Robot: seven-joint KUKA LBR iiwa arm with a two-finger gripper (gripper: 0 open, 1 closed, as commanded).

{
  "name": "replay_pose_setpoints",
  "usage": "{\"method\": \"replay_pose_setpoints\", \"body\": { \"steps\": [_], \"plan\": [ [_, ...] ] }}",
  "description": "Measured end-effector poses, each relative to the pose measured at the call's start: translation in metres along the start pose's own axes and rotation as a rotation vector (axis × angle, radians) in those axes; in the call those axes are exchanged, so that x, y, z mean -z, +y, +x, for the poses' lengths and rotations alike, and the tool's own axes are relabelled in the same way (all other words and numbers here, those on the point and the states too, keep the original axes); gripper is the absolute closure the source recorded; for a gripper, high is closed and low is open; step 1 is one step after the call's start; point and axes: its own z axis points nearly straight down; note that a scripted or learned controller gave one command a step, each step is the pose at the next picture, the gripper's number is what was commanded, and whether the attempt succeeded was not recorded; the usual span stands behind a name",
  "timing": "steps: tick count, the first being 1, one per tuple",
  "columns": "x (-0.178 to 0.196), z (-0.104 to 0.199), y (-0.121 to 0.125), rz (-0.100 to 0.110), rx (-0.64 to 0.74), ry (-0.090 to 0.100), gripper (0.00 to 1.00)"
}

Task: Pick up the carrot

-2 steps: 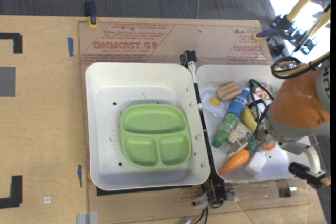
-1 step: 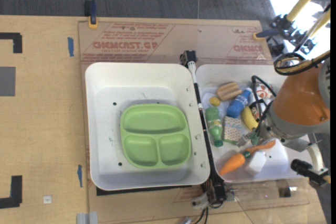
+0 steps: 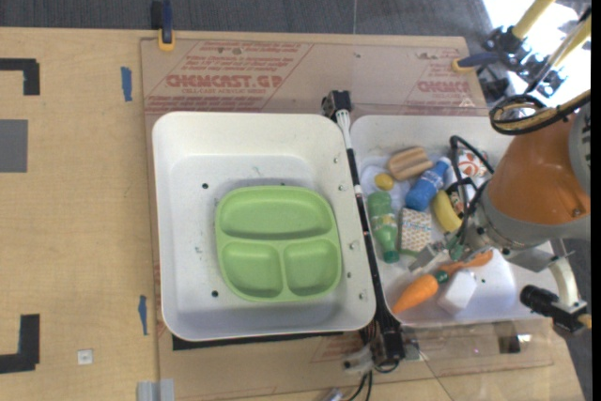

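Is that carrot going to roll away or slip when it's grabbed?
Probably a stiff toy: the carrot looks smooth, so it may slip. Its tapered, round shape could roll, though the white block beside it might stop that.

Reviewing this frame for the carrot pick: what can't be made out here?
- Gripper: finger state, blurred and under the arm's wrist.
- Carrot: whether it is touched; the contact point is too small.
- Right bin: its far side, covered by the arm.
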Motion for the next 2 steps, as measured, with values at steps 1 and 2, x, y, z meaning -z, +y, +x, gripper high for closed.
{"method": "replay_pose_setpoints", "body": {
  "steps": [1,2],
  "plan": [
    [0.121,0.057,0.081,-0.006,0.079,0.005,0.0],
    [0.08,0.087,0.161,0.007,0.04,0.008,0.0]
  ]
}}
